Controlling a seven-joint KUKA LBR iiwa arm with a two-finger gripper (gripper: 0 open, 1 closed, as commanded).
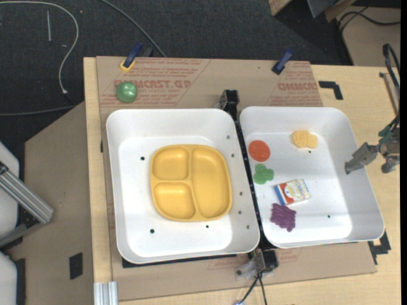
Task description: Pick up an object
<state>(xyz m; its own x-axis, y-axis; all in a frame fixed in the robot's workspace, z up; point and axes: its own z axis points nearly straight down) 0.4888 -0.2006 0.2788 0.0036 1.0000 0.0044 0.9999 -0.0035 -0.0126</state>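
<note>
Two shallow white bins are seen side by side on a cardboard-topped counter [191, 81], their inner rims nearly touching at centre.

Left bin [127, 132]: a yellow 3-compartment plate [191, 182] is set roughly mid-floor, w/ bare white floor left all round it, widest along the left and far sides.

Right bin [337, 189]: five small items are clustered in the left half. An orange-red round piece [259, 150] lies near the inner rim; a green broccoli-like piece [262, 174] is just below it, close but apart. A small white carton w/ red and blue print [293, 191] lies near mid-floor, tilted. A purple grape bunch [283, 215] sits just beside the carton's lower-left corner; contact can't be judged. A yellow lumpy piece [304, 139] lies toward the far wall, well apart from the rest. The right half of the bin floor is left open.

The hand [364, 157] is seen at the right bin's right rim, over the edge, nothing betw. its fingers; whether it is wide or narrow can't be told at this res. It is well apart from all five items.

Outside the bins: a green ball [127, 92] on the counter's far-left corner, and two blue clamps [132, 56] on the far edge.
</note>
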